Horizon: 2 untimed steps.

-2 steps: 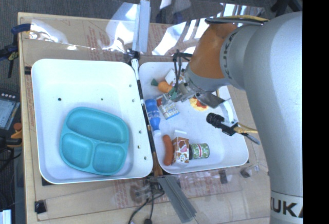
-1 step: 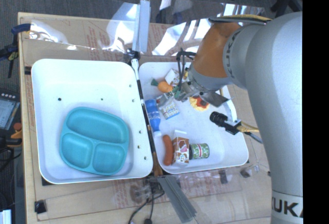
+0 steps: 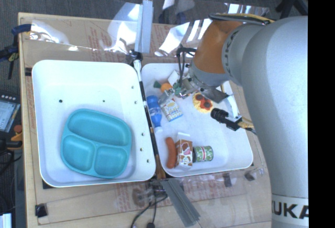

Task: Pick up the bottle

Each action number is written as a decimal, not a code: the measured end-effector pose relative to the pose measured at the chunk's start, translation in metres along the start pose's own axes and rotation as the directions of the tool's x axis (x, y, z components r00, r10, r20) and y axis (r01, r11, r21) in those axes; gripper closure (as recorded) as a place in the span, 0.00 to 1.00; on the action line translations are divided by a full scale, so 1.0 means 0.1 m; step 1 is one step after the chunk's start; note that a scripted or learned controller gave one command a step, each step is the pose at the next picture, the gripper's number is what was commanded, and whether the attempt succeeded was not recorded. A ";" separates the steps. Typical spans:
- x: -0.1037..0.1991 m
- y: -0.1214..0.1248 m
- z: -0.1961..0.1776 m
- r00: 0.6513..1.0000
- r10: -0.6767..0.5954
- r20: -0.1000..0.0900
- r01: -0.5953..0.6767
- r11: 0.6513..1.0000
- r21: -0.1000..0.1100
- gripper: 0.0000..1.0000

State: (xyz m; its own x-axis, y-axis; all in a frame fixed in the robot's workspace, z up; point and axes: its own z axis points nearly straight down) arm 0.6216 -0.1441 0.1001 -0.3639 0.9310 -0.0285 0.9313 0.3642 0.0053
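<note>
A teal divided plate lies in the left bin.

We see two white bins: the left bin holds a turquoise divided tray. In the right bin, the bottle is clear with a blue cap. At its five o'clock lie a red-brown sausage, a brown patterned carton and a green-labelled can. The arm is grey with an orange band.
</note>
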 end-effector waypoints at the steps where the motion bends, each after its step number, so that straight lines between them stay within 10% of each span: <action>1: 0.04 -0.01 -0.01 1.000 0.021 0.006 -0.021 1.000 -0.002 0.00; 2: 0.00 0.05 0.02 0.998 0.059 -0.001 -0.059 0.998 0.006 0.00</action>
State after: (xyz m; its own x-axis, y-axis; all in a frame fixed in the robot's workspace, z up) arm 0.6263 -0.1422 0.0984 -0.3080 0.9510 -0.0274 0.9513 0.3082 0.0014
